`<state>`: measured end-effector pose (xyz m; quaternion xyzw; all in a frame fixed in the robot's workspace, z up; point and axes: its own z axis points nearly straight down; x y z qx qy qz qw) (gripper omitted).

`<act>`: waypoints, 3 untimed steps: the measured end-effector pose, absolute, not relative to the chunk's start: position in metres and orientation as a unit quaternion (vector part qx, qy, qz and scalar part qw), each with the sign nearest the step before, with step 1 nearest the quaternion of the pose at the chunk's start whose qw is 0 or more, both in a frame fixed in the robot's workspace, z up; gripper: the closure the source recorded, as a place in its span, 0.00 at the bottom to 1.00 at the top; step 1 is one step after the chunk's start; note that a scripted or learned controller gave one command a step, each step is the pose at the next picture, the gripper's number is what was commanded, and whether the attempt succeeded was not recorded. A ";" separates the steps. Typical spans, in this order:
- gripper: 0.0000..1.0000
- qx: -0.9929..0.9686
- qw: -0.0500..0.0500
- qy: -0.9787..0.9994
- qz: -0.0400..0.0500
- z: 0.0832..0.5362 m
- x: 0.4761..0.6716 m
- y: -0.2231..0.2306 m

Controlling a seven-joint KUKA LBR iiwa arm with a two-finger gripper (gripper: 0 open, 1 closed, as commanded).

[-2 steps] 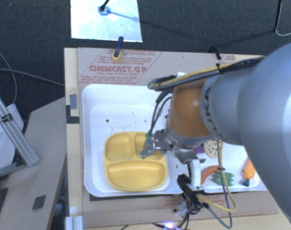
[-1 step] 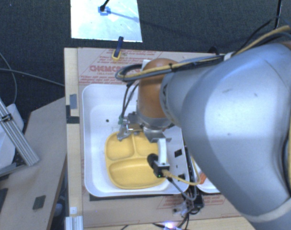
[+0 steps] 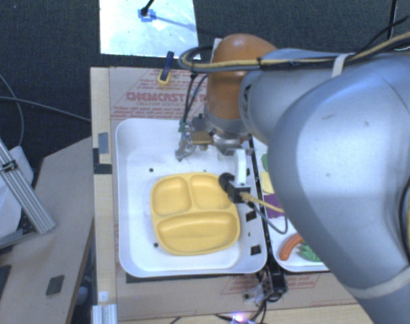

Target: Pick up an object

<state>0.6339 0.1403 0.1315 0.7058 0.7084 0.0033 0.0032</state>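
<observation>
Glossy yellow three-compartment tray (image 3: 193,212) in a smooth white bin (image 3: 134,181) — claw (image 3: 185,150) nearby, state unclear.

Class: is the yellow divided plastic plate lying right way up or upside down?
Right way up: the yellow divided plastic plate shows three hollow compartments facing up, flat in the left white bin.

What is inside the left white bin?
A yellow plastic plate with three compartments lies in the left white bin. The grey arm covers the bin's far right corner.
</observation>
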 end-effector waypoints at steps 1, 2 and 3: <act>0.00 0.703 0.004 0.712 0.003 0.086 0.562 0.238; 0.00 0.707 0.006 0.707 0.007 0.089 0.534 0.234; 0.00 0.709 0.005 0.705 0.003 0.132 0.621 0.151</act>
